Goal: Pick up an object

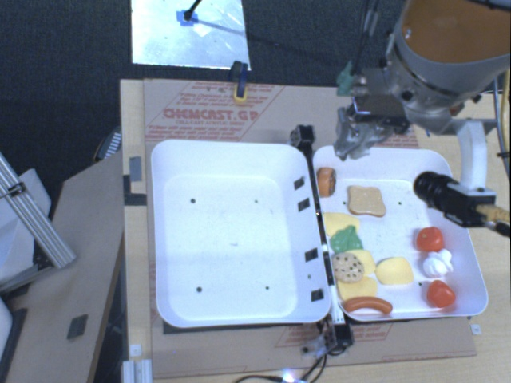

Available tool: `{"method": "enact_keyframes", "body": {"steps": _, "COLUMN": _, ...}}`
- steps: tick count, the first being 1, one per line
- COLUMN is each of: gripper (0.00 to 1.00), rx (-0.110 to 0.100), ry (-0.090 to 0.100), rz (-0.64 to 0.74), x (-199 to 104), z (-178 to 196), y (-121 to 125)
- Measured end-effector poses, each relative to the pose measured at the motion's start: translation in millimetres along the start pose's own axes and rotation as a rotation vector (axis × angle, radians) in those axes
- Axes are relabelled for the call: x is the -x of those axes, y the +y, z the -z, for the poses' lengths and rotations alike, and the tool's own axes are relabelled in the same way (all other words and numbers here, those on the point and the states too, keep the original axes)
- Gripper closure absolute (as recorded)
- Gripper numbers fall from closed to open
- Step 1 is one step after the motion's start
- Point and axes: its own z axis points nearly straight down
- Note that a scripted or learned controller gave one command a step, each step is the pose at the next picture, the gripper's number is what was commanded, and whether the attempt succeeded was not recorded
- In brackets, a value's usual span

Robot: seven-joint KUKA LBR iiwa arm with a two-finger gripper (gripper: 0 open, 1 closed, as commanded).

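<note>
Several toy foods lie in the right bin [479, 294], nearest the bench's right edge. The tool [349, 148] hangs over that bin's far-left corner, just above the hot-dog bun [326, 182]; whether it is apart or together I cannot tell. Best to descend straight, centred on the bun, clear of the bin wall.

Assorted toy food pieces, lying loose in right bin: tan bread slice [366, 201], brown bun [326, 181], green leafy piece [346, 238], chocolate-chip cookie [348, 267], yellow lemon-like lump [394, 271], two red tomatoes [429, 238], orange sausage [368, 305] along near wall.
</note>
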Motion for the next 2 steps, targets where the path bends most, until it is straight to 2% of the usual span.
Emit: {"method": "enact_keyframes", "body": {"steps": 2, "gripper": 1.00, "rx": -0.001, "ry": 0.000, "rz": 0.001, "x": -65, "z": 29, "y": 1}}
